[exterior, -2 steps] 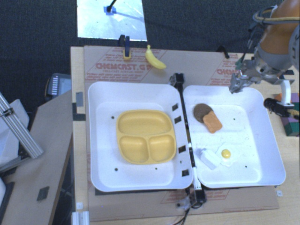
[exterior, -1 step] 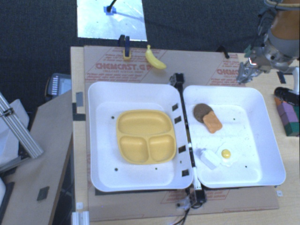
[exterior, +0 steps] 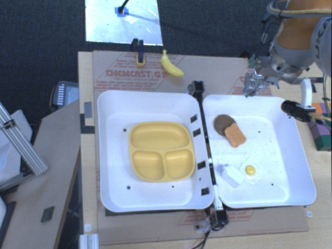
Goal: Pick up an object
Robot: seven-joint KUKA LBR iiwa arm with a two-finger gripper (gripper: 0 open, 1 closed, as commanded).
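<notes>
Two shallow white bins sit side by side on the bench. The left bin point(exterior: 111, 108) carries a yellow divided tray point(exterior: 161, 150) lying flat near its middle. The right bin point(exterior: 295, 160) carries the loose things: a brown round piece point(exterior: 223, 122) toward the far left corner, an orange block point(exterior: 235, 135) touching its near right side, a small white block point(exterior: 232, 177) near the left wall toward the near edge, and a fried-egg toy point(exterior: 250, 170) just to the right of that block.

The gripper point(exterior: 254, 85) hangs over the far rim of the right bin, close to that bin's far left corner, with the grey arm and its orange band rising behind it toward the right. Its fingers are small and blurred against the cardboard, so how wide they stand cannot be told; nothing shows between them. The brown round piece and orange block lie nearest the fingers, on the bin floor inward from the rim, apart from the fingertips. The egg toy and white block lie well apart from them, toward the near edge.

A yellow banana point(exterior: 171, 66) rests on the cardboard beyond the left bin's far edge.
</notes>
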